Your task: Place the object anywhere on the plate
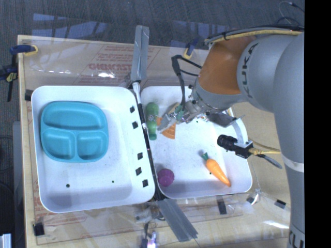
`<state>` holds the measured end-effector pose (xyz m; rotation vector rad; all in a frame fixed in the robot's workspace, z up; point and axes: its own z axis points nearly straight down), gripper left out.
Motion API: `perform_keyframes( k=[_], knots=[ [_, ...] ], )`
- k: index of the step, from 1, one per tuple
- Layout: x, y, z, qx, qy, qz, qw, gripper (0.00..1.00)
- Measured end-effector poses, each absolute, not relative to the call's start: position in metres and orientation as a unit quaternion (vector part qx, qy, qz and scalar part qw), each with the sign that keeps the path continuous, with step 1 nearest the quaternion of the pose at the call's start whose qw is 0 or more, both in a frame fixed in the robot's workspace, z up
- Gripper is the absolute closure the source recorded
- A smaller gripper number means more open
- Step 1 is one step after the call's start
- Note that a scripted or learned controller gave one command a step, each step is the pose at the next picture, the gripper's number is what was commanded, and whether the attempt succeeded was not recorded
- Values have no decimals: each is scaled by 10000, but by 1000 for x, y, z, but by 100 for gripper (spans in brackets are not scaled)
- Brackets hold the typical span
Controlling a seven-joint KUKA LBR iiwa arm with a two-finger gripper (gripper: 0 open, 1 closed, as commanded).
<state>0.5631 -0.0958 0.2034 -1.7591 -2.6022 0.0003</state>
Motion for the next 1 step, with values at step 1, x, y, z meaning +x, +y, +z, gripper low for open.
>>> perform_keyframes(
  k=[1],
  knots=[
    [605, -23, 191, -5449, -8385, 8, 12, 100]
  ],
)
